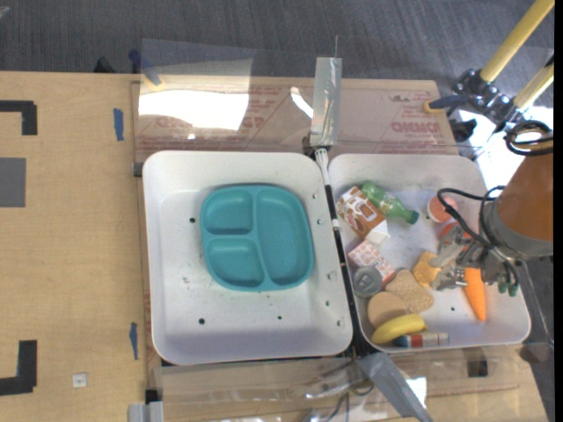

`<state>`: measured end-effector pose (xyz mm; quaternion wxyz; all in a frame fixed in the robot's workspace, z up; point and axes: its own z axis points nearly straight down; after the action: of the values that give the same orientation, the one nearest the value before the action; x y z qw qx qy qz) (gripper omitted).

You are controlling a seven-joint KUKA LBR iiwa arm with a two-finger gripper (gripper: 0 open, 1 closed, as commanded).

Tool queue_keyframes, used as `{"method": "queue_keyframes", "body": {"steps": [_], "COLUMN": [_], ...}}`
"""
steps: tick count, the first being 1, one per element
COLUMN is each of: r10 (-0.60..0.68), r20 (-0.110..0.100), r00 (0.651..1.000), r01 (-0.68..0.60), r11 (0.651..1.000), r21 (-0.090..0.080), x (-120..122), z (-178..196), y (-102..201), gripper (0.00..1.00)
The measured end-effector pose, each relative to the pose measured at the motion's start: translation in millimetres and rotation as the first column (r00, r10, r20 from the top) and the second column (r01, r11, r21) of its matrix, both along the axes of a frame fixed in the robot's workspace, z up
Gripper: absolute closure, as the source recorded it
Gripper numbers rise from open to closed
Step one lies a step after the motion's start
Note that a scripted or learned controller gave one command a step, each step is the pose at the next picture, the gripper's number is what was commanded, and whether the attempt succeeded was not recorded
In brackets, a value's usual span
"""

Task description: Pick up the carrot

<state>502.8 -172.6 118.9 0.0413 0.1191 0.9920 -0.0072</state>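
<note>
Over in the right bin (519, 328) we've got the carrot (476, 294) lying near the outer wall, with the gripper (462, 266) hanging right at its top end, presumably lined up for a grab. We can't tell how it's set (too much cable clutter). The teal plate (258, 236) sits alone in the left bin (167, 262).

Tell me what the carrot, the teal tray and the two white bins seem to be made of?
Carrot: probably toy plastic, evenly orange and smooth.
Teal tray: looks like moulded plastic, matte, with three rounded compartments.
White bins: likely thin formed plastic, with soft rounded rims and faint sheen.
</note>
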Motion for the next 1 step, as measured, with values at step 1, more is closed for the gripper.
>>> {"method": "queue_keyframes", "body": {"steps": [1], "r10": [0.045], "r20": [-0.073], "r00": [0.996], "r01": [-0.044], "r11": [0.999], "r21": [0.024], "x": [-7.0], "z": [81.3], "y": [40.7], "gripper": [1.0]}}
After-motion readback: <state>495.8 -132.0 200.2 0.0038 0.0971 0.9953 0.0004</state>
